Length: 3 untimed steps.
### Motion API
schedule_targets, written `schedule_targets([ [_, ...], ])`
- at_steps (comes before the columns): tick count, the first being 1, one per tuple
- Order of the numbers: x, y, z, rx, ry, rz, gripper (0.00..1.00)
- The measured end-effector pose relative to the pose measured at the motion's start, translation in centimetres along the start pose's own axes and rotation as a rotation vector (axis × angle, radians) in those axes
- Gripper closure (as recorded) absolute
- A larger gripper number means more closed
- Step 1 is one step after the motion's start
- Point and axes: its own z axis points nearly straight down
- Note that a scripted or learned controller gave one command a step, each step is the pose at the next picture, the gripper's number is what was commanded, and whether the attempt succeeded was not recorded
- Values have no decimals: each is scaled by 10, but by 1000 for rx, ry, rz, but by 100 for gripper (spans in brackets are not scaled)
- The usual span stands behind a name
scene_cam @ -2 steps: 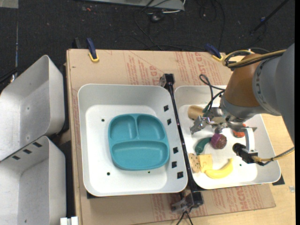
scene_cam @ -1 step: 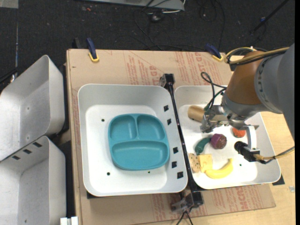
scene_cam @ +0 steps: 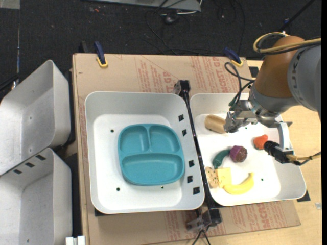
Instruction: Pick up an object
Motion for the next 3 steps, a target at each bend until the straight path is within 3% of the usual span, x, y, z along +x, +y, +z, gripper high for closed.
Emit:
schedule_targets([
  [1, 0, 2, -53, 0, 0, 0, 100],
  [3, 84, -26, -65, 7, 3, -4, 100],
])
